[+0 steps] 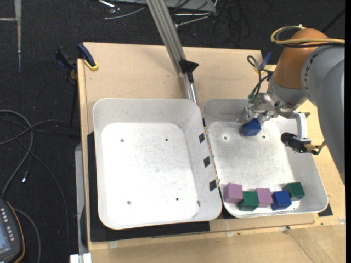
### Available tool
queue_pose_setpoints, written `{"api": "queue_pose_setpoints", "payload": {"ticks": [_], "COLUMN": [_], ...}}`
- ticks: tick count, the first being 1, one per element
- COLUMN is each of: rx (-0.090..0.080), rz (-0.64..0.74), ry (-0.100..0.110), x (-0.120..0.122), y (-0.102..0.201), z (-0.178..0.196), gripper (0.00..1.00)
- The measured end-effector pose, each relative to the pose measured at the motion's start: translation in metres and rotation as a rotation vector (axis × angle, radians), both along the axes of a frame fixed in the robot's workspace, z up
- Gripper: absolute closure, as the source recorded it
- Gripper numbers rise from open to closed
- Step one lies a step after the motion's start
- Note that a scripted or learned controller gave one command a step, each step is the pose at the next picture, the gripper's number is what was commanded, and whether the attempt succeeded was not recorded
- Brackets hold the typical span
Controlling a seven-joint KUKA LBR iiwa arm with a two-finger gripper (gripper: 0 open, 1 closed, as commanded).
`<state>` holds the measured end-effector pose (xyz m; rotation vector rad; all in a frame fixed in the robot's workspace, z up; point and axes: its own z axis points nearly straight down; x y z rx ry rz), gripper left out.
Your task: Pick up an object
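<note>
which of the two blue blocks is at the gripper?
The blue block right under the gripper, far end of the right bin. The other blue block sits in the near row.

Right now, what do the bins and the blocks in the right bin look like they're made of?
The two bins look like thin moulded plastic: white, matt, rounded corners, speckled with dark scuffs. The blocks along the right bin's near edge, purple, green and blue, have flat matt faces and sharp edges, so painted wood or hard plastic; I cannot tell which. The blue block under the gripper looks the same.
</note>
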<state>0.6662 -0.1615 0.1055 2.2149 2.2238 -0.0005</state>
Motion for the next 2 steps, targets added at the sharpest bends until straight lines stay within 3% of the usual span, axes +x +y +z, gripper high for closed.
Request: {"api": "queue_pose_setpoints", "payload": {"ticks": [1, 2], "rx": [0.005, 0.001], "rz": [0.006, -0.011], "ry": [-0.007, 0.012], "x": [0.003, -0.024], "y": [0.105, 0.036], "z": [0.095, 0.011], "gripper": [1.00, 1.00]}}
